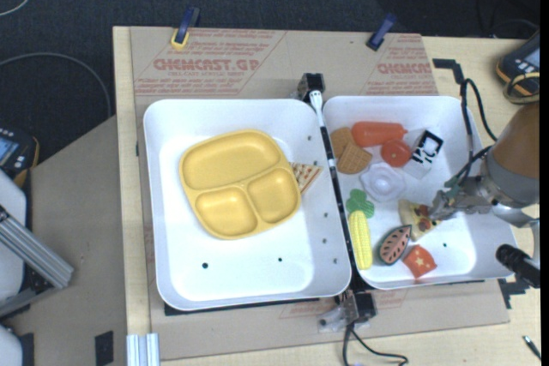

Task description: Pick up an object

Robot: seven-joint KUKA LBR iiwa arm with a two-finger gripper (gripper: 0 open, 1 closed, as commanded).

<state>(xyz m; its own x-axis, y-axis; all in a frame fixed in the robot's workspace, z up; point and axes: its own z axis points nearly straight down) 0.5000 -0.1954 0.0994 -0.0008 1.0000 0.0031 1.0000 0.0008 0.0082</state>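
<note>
The brown sheet on the worktop (257, 56) reads "CHEMCAST GP" twice. The pincer (439, 206) sits low in the right bin (446, 111), right by a small mixed toy piece (420, 215); can't tell how it's set. The left bin (249, 279) has loads of room around the yellow divided plate (240, 182).

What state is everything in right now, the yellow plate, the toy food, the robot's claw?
Yellow divided tray: right way up in the left bin, nothing in its sections.
Waffle piece: flat, beside the tray's right edge.
Corn cob: lying lengthwise in the right bin.
Clear cup: lying among the toy food.
Gripper: low in the right bin; grip unclear.
</note>
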